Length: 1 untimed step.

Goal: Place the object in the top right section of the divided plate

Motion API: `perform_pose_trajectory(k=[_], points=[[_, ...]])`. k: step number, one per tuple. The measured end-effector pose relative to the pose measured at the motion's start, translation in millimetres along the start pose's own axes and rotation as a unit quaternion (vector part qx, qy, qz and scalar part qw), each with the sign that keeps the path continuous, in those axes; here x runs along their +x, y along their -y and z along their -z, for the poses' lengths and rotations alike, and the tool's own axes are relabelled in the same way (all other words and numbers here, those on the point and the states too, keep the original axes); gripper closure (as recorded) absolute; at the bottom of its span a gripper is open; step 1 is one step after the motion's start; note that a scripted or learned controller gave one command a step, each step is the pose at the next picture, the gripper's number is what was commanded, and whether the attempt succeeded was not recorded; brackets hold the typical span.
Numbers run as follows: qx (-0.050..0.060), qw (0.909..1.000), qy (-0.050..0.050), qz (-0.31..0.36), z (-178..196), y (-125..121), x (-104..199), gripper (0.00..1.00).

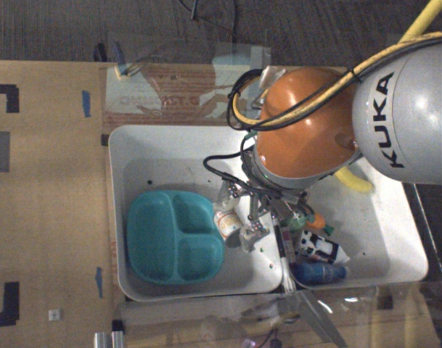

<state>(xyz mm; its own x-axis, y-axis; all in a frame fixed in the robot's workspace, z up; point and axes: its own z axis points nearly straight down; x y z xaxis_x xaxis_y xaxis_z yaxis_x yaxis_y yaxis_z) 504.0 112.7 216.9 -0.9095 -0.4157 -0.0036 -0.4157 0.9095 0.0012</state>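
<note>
Gripper (244, 232) hangs just right of the teal divided plate (173, 236), a small pale bottle-like object (226, 222) touching its left side; whether it is clamped cannot be told. A loose hold could drop it short of the plate's rim.

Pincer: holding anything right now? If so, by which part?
Cannot be told. The pincer sits low in the left bin, right beside a small whitish item by the teal divided plate, but the wrist hides any hold.
</note>
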Motion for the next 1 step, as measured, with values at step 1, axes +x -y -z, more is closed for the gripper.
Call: perform_pose_trajectory(k=[1], points=[[0.0,0.9988,-0.001,0.05,-2.4,11.4,19.7,1.0]])
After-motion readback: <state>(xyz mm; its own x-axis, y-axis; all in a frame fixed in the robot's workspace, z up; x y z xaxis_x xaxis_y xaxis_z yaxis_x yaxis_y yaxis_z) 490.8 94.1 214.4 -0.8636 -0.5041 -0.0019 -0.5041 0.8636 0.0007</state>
